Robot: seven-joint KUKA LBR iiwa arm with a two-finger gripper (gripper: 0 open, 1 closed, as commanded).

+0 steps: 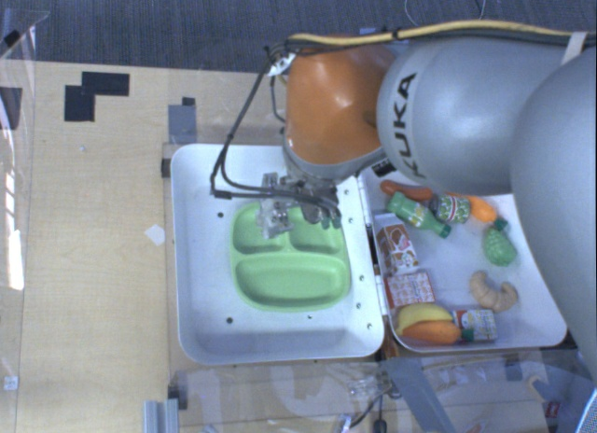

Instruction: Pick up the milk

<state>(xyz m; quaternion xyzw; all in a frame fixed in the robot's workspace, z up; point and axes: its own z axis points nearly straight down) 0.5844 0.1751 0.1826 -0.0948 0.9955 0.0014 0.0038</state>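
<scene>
White bins (201, 263): two | milk (398, 246): one (right bin) | tray (289, 277): one

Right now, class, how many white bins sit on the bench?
2. The left bin holds a green divided tray under the claw. The right bin holds the toy foods; the arm hides its far part.

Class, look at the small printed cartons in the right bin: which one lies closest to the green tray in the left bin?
The upper carton, lying against the right bin's left edge. It sits nearest the green tray; the flat red-checked one and the small one beside the fruit lie farther away.
</scene>
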